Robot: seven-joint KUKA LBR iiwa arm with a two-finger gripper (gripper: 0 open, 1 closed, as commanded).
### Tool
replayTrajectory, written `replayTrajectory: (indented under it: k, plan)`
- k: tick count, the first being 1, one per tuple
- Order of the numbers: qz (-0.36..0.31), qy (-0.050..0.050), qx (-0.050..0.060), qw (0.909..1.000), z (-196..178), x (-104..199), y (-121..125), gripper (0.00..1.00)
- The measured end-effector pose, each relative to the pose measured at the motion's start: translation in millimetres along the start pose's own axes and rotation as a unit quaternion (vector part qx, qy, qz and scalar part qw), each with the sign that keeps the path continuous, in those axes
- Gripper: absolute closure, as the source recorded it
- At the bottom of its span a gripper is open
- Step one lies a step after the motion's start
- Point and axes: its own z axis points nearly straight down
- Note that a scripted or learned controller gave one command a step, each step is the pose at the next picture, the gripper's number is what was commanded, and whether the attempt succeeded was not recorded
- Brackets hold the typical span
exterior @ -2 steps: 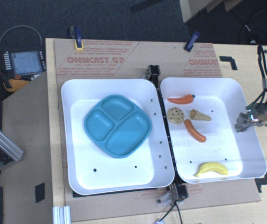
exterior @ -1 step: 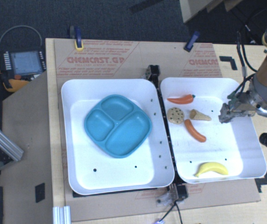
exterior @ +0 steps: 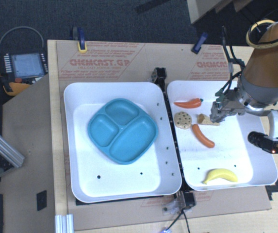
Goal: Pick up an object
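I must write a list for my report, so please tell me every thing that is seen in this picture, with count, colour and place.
bins: 2, white, side by side on the bench
divided plate: 1, blue, middle of the left bin
chili pepper: 1, red-orange, top of the right bin
cookie: 1, tan with dark spots, right bin near its left wall
sausage: 1, orange-red, middle of the right bin
small tan object: 1, right bin beside the gripper; too small to identify
banana: 1, yellow, bottom of the right bin
arm: 1, grey with orange band, from the right
gripper: 1, grey, low over the right bin
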Motion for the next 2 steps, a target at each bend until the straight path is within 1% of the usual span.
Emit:
replayTrajectory:
  k: [1,2]
  plan:
    - [-0.002,0.001,0.0,1.0,4.4,43.9,14.0,1.0]
    - [-0.003,0.001,-0.001,1.0,-9.0,95.9,31.9,1.0]
